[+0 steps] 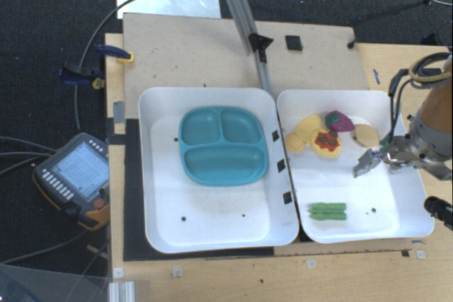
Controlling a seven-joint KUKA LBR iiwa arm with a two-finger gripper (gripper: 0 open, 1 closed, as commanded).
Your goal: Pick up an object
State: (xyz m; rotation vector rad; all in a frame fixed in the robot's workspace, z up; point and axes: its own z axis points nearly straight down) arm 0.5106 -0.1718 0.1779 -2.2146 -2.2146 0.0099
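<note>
Nothing's grabbed yet: the grey two-finger gripper (366, 164) hangs at the frame's right, can't tell its state, near the flat tan plastic disc (366, 134).

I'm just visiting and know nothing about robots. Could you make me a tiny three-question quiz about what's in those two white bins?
1. True or false: the teal divided plate lies in the left bin.
2. Which item lies alone near the front of the right bin? A) green beans B) purple piece C) pizza slice
3. Fill in: the tool hangs over the ____ bin.

Key: 1 true; 2 A; 3 right.
</note>
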